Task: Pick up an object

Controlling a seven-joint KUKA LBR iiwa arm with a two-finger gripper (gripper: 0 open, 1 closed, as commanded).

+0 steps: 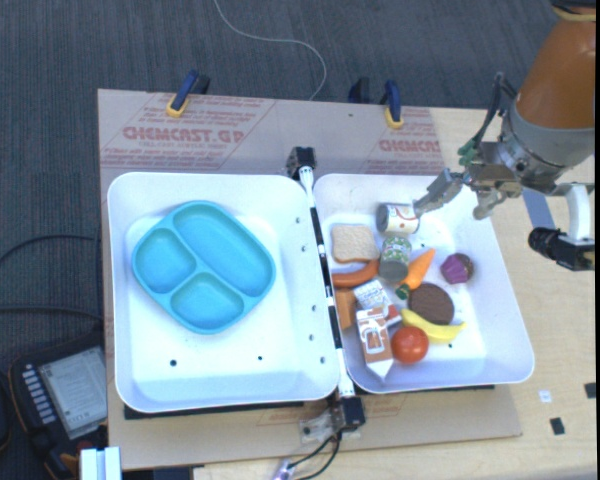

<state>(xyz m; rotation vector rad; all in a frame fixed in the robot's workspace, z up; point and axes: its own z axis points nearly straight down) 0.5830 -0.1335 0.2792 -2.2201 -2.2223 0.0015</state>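
Hovering over the right bin (500, 358) at its far edge, our gripper (458, 196) holds its fingers apart, clamping nothing. We see the can (398, 218) just beside one fingertip, with bread (353, 242) near.

You see two bins side by side on a board (180, 128) that lies on the bench. In the left bin (140, 368) lies a divided tray (202, 265), a little behind the middle. The right bin (500, 338) holds a pile of play food. A can (398, 218) lies at the back, with a slice of bread (353, 243) just left of it. A carrot (417, 270) lies in the middle, and an onion (457, 267) to its right. A banana (435, 328) lies toward the front, a tomato (410, 344) touching it at the front, and a small carton (373, 333) to the left of the tomato. Clamps (185, 92) sit at the back edge of the board.
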